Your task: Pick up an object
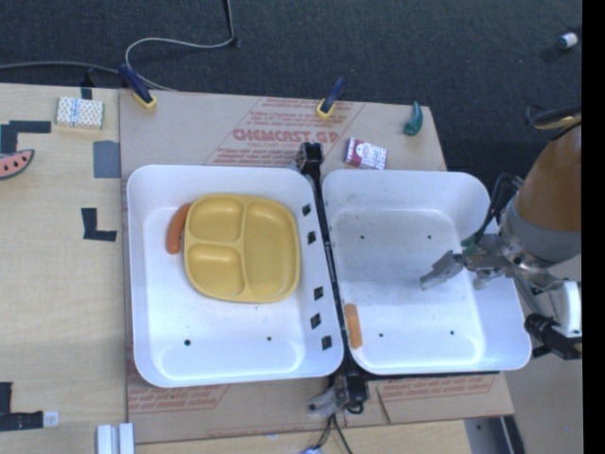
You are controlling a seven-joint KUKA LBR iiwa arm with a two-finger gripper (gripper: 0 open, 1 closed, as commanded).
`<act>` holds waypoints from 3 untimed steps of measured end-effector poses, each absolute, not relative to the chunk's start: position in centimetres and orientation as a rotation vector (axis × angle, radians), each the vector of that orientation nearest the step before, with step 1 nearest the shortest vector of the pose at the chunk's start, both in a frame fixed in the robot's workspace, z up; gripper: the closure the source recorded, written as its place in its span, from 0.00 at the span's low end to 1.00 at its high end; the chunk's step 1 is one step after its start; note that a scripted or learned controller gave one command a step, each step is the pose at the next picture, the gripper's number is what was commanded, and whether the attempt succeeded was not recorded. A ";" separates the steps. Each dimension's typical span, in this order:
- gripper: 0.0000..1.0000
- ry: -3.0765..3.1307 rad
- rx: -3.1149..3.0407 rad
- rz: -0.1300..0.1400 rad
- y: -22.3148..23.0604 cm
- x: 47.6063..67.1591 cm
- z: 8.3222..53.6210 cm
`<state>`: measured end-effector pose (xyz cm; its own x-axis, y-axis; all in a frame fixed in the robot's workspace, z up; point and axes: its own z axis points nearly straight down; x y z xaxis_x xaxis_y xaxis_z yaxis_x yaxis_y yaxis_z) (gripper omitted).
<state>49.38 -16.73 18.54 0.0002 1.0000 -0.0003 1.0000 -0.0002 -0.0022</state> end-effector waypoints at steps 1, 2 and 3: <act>0.00 -2.221 -2.218 0.002 -12.8 51.5 15.3; 0.00 -2.224 -2.222 -0.001 -10.2 55.6 8.6; 0.00 -2.226 -2.222 -0.003 -9.8 61.0 8.6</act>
